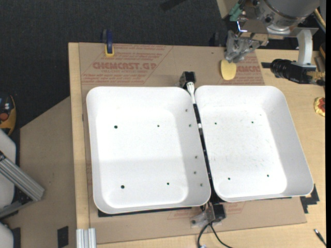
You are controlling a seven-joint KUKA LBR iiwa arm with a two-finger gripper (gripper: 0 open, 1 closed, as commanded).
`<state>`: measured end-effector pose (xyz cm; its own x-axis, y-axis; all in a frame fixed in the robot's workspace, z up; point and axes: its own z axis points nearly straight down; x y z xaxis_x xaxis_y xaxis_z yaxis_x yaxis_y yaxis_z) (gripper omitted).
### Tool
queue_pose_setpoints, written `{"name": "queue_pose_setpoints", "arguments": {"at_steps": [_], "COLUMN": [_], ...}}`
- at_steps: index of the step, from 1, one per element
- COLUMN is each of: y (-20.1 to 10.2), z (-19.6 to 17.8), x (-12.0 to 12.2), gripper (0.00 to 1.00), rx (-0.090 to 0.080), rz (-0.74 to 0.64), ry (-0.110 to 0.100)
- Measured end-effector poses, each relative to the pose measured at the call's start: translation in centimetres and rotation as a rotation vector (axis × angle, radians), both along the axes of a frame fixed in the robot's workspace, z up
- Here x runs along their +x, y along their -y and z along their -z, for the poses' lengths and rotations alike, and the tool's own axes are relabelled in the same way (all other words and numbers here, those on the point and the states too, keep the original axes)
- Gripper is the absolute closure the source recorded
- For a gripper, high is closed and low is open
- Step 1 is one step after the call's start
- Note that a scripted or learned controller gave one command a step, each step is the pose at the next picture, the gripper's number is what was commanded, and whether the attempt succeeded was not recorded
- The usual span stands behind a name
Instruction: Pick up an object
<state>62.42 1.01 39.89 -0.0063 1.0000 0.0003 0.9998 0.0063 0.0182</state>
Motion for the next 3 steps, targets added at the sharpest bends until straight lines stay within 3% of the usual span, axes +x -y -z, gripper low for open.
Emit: {"name": "queue_pose_setpoints", "arguments": {"at_steps": [1, 2, 3], "y": [-2.1, 5.2, -2.6], "z": [9.6, 6.7, 13.5], "x": [4.1, 4.3, 2.8], "gripper": [1.00, 1.00, 1.00], "rx": [0.000, -0.004, 0.002], "rz": [0.004, 0.012, 0.001], "ry": [-0.018, -0.012, -0.025]}}
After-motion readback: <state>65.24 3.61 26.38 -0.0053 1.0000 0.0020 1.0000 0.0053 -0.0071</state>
